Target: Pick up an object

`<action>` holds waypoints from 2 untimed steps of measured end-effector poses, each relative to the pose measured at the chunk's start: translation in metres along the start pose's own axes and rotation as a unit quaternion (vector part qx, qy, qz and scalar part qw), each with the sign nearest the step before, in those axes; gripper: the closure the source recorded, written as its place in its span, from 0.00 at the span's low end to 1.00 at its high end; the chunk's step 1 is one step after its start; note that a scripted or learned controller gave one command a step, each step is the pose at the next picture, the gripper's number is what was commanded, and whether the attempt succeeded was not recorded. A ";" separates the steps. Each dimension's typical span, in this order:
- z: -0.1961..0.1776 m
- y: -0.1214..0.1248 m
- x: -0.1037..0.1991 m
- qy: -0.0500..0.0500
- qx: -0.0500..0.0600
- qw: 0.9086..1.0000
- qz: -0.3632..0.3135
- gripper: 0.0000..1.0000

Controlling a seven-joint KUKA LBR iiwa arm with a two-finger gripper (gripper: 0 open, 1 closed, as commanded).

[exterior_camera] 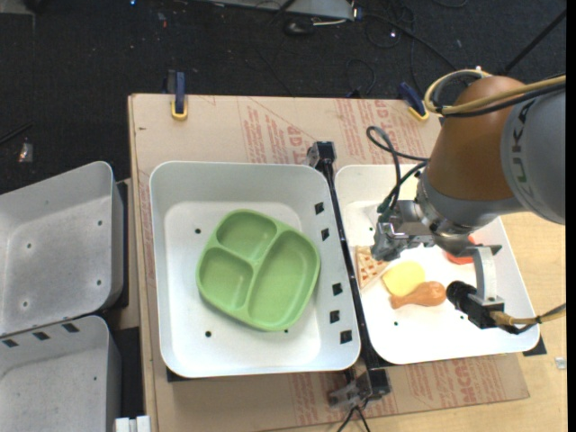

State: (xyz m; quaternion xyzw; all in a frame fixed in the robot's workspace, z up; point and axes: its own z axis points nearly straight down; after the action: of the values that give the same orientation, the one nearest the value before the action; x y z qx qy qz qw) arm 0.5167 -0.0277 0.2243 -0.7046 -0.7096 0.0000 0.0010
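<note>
— Where's the claw [389, 239] right now?

— Low over the right bin [517, 331], near its left wall, under the big orange wrist. Whether it is spread or pressed together I cannot tell; the wrist hides too much.

— And what is there to pick up?

— Just below and right of the claw lies a toy chicken leg [412, 286], a yellow lump at one end running to a tan-orange end. Below-left of the claw, against the bin wall, sits a flat pizza slice [364, 265]. To its right, something red [459, 256] peeks from under the arm.

— How would the leg handle?

— Likely light, hard plastic, smooth and rounded, so it may slip or roll. I'd pinch across the narrower tan part.

— The green plate [258, 268]?

— Far left of the claw, in the left bin [171, 241]; broad and awkward.
</note>
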 end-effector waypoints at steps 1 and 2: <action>-0.009 -0.011 0.045 0.000 0.000 1.000 -0.001 1.00; -0.018 -0.020 0.095 0.000 -0.001 1.000 -0.001 1.00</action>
State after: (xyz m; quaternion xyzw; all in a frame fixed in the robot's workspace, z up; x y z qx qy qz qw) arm 0.4957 0.0674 0.2425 -0.7039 -0.7103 -0.0005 0.0005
